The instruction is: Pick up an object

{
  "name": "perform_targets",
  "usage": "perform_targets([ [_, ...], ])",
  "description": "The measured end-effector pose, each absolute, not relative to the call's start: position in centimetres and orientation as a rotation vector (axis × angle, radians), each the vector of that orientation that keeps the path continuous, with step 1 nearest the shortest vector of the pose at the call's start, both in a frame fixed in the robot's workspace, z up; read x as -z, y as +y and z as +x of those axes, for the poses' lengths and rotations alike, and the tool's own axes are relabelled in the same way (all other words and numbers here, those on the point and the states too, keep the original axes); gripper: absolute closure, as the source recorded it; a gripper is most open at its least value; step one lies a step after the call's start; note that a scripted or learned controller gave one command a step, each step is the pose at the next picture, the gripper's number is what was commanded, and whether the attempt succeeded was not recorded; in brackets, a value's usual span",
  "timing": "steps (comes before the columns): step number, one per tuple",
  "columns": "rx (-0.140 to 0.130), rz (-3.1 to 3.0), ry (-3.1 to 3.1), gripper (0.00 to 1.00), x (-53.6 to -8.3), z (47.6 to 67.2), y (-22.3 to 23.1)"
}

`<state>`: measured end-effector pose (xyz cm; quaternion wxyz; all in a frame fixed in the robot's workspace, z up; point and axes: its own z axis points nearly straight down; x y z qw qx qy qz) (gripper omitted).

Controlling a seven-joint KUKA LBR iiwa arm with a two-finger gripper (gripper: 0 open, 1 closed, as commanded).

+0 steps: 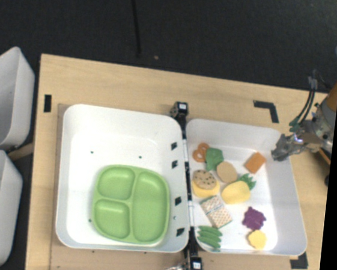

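The right bin point(291, 200) holds several toy foods: an orange block point(254, 162), a pretzel point(201, 152), a green leafy piece point(214, 158), a tan oval point(226, 171), a cookie point(204, 179), a yellow pineapple point(237, 192), a checked wafer point(216, 213), purple grapes point(254, 218), a yellow lemon point(256, 239) and green beans point(209, 236). My gripper point(283, 148) hangs at the bin's far right corner, up and to the right of the orange block. Nothing is seen held in it.
The left bin point(84, 134) carries a green divided plate point(131, 204) in its near half. A ridge with black clips point(182, 181) separates the bins. The wooden bench point(132, 85) surrounds both.
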<state>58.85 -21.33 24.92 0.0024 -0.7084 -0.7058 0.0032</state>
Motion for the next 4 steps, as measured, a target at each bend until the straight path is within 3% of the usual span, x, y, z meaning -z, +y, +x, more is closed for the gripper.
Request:
perform_targets([
  [1, -0.007, -2.219, -2.214, 1.0, -20.2, 50.6, -19.6],
  [2, 0.009, -2.209, -2.236, 1.0, -24.9, 49.1, -9.0],
  [4, 0.01, -2.21, -2.237, 1.0, -37.9, 49.1, 7.9],
])
